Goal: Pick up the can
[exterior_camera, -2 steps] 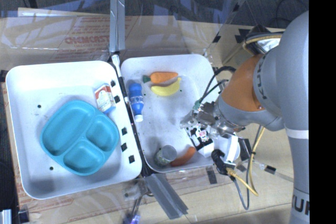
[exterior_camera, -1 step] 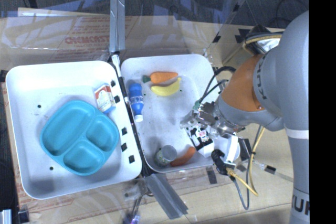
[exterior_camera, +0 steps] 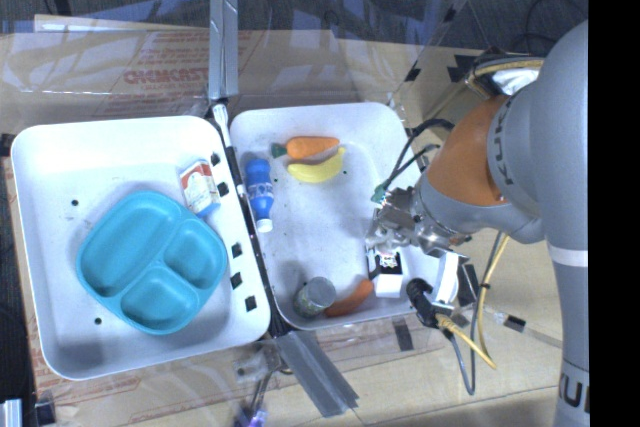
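Can (exterior_camera: 314,296) stands in the right bin's (exterior_camera: 300,125) near corner, left of the jaws (exterior_camera: 386,265); I cannot tell their gap.

The arm (exterior_camera: 520,165) is cut off by the picture's right side, so its base and most of its grey body lie out of sight. Its wrist covers the right rim of the right bin (exterior_camera: 300,120), and the gripper (exterior_camera: 388,267) below the wrist is too cluttered with cables and small parts to tell how it stands.

The can (exterior_camera: 314,296), near the front rim of that bin, is small and dim; its label cannot be read. A sausage (exterior_camera: 350,298) touching the can's right side runs under the gripper's parts at its far end.

Left of the bin's divider, the carton (exterior_camera: 198,186) has print too small to read, and the blue plate (exterior_camera: 150,260) hides part of it.
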`<action>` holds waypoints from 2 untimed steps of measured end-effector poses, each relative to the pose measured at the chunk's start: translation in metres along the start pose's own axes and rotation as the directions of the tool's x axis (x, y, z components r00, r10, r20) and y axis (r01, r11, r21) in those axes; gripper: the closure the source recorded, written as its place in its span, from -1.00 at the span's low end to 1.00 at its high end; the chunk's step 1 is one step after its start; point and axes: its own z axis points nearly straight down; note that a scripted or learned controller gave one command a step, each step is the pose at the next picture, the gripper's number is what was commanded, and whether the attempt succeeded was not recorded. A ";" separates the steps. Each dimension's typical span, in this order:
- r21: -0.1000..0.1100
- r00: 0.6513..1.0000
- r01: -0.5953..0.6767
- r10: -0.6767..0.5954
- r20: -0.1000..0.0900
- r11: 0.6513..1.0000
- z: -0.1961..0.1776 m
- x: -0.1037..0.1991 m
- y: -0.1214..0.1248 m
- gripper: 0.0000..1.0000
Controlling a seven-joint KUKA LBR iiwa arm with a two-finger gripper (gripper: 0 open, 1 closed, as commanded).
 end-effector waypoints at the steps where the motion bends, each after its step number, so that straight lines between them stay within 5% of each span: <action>1: 0.000 1.000 0.002 -0.002 0.000 1.000 0.000 0.001 0.000 -1.00; 2: 0.032 0.998 -0.061 0.061 0.003 0.998 -0.030 0.064 -0.053 -1.00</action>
